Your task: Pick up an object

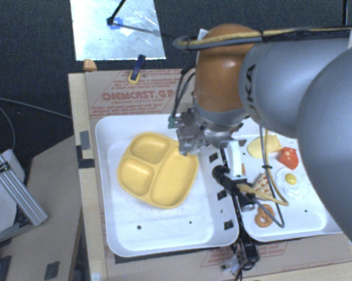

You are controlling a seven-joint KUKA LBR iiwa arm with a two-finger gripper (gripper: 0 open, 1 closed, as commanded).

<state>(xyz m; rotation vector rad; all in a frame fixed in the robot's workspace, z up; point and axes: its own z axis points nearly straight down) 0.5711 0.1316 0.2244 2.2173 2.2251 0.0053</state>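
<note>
Hovering grey arm's claw (187,143) at right rim of yellow three-compartment plastic plate (157,170) in left white bin (119,232); grip state cannot be told; risk: thin rim slips, plate tilts or drags against bin wall

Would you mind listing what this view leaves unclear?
- Gripper: the wrist hides its fingers, so no telling their state or any grasp.
- Right bin: the arm covers its far and right parts.
- Small food toys: partly under cables and arm; several too small to name.
- Yellow tray: its right rim sits under the gripper.
</note>
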